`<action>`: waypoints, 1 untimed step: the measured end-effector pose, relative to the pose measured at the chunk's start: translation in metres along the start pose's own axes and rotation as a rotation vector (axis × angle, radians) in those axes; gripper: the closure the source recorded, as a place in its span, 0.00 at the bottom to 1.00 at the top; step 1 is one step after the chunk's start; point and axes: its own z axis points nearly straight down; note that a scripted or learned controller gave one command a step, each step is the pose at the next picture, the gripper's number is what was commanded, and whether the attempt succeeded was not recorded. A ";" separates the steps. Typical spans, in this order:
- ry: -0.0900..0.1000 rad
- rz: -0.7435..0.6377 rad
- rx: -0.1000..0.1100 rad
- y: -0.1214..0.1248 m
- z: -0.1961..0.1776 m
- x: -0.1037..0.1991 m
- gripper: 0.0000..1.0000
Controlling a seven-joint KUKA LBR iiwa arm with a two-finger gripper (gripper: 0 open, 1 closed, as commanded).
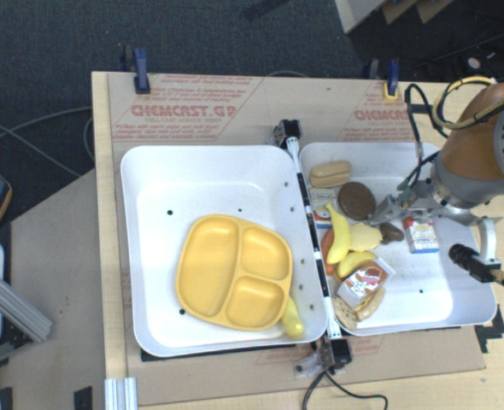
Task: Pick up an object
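The right bin (pixel 431 310) holds a bread roll (pixel 331 173), a round brown disc (pixel 356 201), a banana (pixel 339 236), a pale yellow piece (pixel 363 238), a wrapped snack (pixel 361 287) and a small white carton (pixel 422 237). My gripper (pixel 395 214) reaches in from the right and hangs low over the middle of this bin, just right of the brown disc. A small dark brown thing (pixel 392 232) lies right under it. Whether anything sits in the gripper is not visible.
The left bin (pixel 149 186) holds a yellow divided plate (pixel 233 270) and a small yellow fruit (pixel 292 321) at its front right corner. An orange piece (pixel 327 246) and a small box (pixel 320 215) lie against the right bin's left wall.
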 end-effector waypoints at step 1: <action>-0.004 0.003 -0.012 0.003 -0.022 -0.002 1.00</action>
